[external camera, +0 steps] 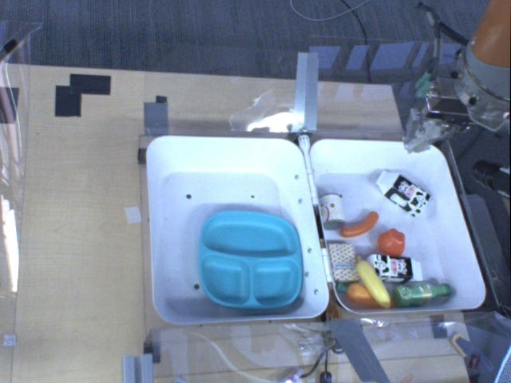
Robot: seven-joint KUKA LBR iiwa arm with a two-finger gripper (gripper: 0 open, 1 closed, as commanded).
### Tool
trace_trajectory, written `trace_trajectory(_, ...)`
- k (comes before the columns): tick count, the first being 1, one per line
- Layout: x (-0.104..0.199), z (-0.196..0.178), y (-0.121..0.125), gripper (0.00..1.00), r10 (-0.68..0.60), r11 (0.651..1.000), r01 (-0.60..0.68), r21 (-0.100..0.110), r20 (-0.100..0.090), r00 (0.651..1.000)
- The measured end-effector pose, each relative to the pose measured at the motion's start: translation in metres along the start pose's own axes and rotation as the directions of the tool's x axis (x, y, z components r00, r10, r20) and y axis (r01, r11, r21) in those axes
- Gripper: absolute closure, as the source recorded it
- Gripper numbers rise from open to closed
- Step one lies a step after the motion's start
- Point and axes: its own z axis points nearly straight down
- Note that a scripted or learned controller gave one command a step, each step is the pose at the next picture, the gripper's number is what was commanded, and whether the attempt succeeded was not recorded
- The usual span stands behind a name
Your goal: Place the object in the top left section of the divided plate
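Two shallow white bins (160,214) sit on the bench; the grey gripper (421,136) hovers above the right bin's far rim, grip state impossible to tell.

A pale wooden surface (72,238) is seen from above, at a slant. Beyond its far edge a dark grey-blue carpeted floor (184,18) is laid, and across it a thin cable (351,6) is looped. Black tape marks (80,92) are stuck near the surface's far left corner. A clear plastic panel (16,158) is set upright along the left side. A grey metal post (306,90) is fixed at the far edge, with crumpled clear plastic (259,116) lit brightly beside it.
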Motion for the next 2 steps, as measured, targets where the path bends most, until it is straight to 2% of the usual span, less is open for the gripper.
trace_trajectory(1,0.001,0.051,-0.048,1.00,-0.381,0.925,0.381,0.001,-0.001,0.925)
trace_trajectory(2,-0.050,0.053,-0.071,1.00,-0.249,0.968,0.249,0.000,0.000,0.968)
